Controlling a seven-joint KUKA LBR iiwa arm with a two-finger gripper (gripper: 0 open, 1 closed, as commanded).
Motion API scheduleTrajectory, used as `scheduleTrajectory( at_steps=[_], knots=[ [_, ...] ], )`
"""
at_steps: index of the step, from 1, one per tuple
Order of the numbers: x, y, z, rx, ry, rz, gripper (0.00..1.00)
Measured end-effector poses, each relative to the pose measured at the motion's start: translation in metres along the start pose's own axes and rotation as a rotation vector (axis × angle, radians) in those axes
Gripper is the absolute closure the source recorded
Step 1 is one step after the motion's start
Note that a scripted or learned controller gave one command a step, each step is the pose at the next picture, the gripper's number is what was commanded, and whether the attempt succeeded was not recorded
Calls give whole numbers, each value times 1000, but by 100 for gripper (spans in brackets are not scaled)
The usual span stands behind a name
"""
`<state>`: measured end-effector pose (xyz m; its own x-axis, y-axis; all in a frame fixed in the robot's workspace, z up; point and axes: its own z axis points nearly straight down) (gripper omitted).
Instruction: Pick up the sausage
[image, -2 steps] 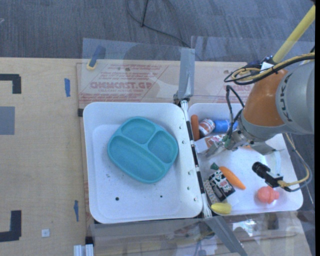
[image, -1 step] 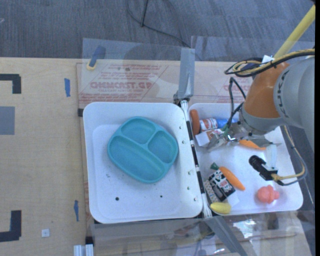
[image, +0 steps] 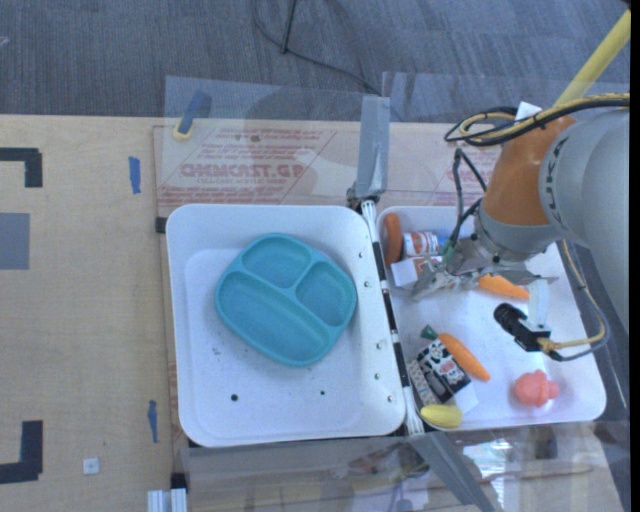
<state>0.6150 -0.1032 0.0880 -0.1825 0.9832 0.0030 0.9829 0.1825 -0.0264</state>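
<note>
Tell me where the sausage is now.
The sausage lies in the right bin, at its upper left corner, against the wall beside the left bin and just left of a small labelled package.

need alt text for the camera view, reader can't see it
The grey arm's gripper hangs low in the right bin, beside a sausage at its upper left corner. A blue divided plate lies in the left bin.

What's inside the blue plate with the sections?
Nothing that I can see: the blue plate in the left bin shows three bare compartments. What lies under it is covered.
</note>
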Motion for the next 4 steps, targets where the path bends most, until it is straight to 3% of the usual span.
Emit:
scheduleTrajectory(
  at_steps=[1, 2, 3, 4],
  knots=[
    [6, -19, 0, -33, -6, -64, 0],
    [1, 2, 0, -7, 0, -132, 0],
    [-10, 28, 3, 88, 42, -8, 0],
    [-2, -48, 0, -31, -4, -69, 0]
  ],
)
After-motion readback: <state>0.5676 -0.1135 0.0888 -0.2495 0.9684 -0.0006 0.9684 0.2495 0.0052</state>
